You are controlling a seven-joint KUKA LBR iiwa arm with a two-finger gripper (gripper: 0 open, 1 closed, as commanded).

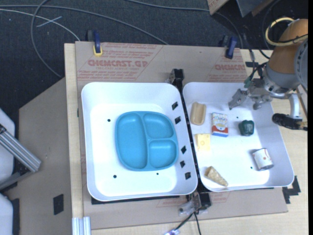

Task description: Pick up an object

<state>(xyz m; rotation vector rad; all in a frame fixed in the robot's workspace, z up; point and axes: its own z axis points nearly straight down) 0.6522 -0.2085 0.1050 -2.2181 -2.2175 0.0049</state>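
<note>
We see the surface (78, 131), a board with red print, carrying two white bins side by side. The left bin (98, 180) holds a blue divided plate (145, 140). The right bin (279, 146) holds all the small pickable things.

The arm (288, 53) reaches in from the right, and its gripper (248, 98) hangs over the far part of the right bin. Fingers look spread and there is nothing between them, so we judge it open and empty.

Step in hand, as we read it: approach, before any grasp. Nothing is lifted; every object lies on the bin floor.

Candidates, larger first: a tan bread-like piece (197, 113) at far left of the bin, a small printed carton (219, 124) beside it, a wedge-shaped tan piece (215, 176) at the near edge, a small can (262, 158) on its side at right, a dark green object (246, 127) just near-side of the gripper, and a yellow block (203, 141).

The next move calls for picking one target, likely the green object as the closest, centering over it, descending, then closing. Risk: the can may roll.

Writing: the board reads "CHEMCAST GP" at far left, with a similar print at far right partly hidden. The carton's label is too small to read. The can's label is also unreadable.
</note>
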